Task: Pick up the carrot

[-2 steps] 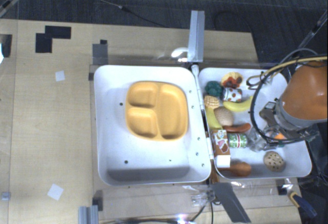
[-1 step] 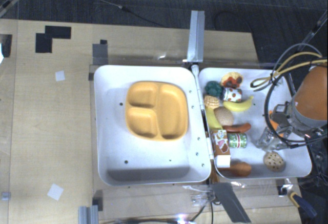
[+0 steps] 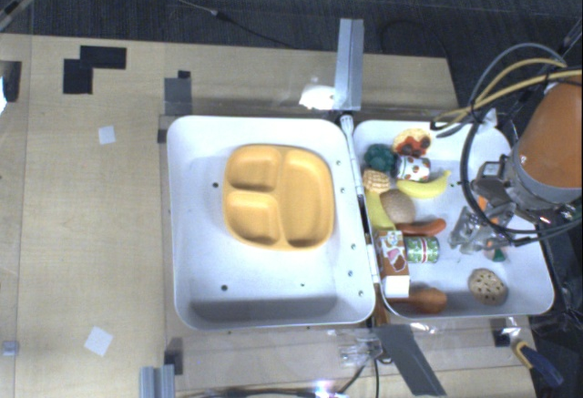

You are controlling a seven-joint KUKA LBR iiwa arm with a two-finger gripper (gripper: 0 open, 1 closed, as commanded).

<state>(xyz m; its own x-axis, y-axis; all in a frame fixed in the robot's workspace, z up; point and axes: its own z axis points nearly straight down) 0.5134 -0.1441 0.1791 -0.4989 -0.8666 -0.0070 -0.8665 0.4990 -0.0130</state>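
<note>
Gripper point(image 3: 480, 235) low over the right bin point(image 3: 537, 301), grip state impossible to tell through the tangle of metal and cable; a small orange-and-green bit just beside it, possibly the carrot point(image 3: 496, 250), too small to be sure. Risk of closing on nothing or nudging it away, given so slight a target. Cookie point(image 3: 487, 285) near, below. Well left along the bin's edge: sausage point(image 3: 421, 227), green can point(image 3: 421, 250), banana point(image 3: 424, 187), crowded together. Yellow divided plate point(image 3: 278, 196) in the left bin point(image 3: 196, 296), on the table point(image 3: 82, 232).

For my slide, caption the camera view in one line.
Arm over the right bin of toy food, gripper low beside the cookie; yellow tray in the left bin.
</note>
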